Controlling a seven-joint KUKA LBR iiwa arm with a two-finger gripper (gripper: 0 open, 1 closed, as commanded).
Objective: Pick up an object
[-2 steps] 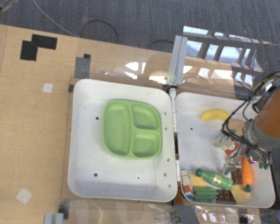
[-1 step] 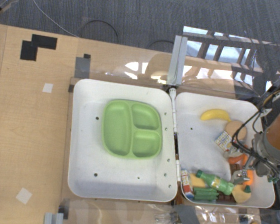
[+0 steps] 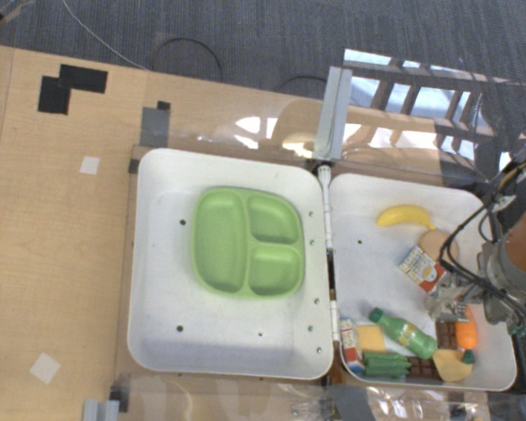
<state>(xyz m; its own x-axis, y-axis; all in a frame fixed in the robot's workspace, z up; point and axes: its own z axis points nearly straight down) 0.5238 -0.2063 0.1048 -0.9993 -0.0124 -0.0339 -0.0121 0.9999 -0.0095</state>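
Tool [image 3: 454, 312], grip state not discernible, is best lowered squarely over the orange carrot [image 3: 466, 334] at the right bin's [image 3: 357, 216] four o'clock.

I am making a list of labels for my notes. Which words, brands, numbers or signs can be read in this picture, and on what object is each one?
None can be read.
Small carton: blue and white print, too blurred to read.
Green bottle: label too small to read.
Packet at the right bin's lower left corner: red and white print, unreadable.
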